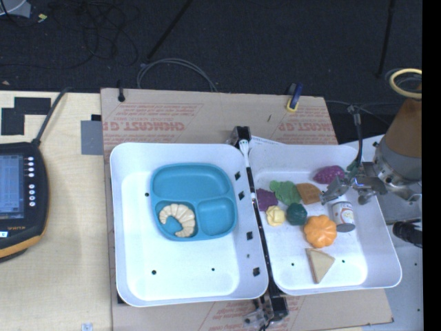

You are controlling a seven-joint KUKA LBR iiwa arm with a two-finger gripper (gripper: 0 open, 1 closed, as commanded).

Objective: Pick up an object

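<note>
The right bin (pixel 375 257) holds several toy foods. Among them are a small can (pixel 343 214), an orange pumpkin (pixel 320 231), a dark teal ball (pixel 296 214), a yellow piece (pixel 275 216), a green leafy piece (pixel 284 190) and a tan wedge (pixel 319 263). A purple piece (pixel 329 174) lies near the bin's back right. My gripper (pixel 344 190) reaches in from the right and hangs low over the bin's right side, just above the can and in front of the purple piece. I see nothing held in it.
The left bin (pixel 131 254) holds a blue divided plate (pixel 196 181) with a croissant (pixel 178 219) in its front-left compartment. A black divider with clips (pixel 253 212) runs between the bins. A teach pendant (pixel 17 195) lies at the far left.
</note>
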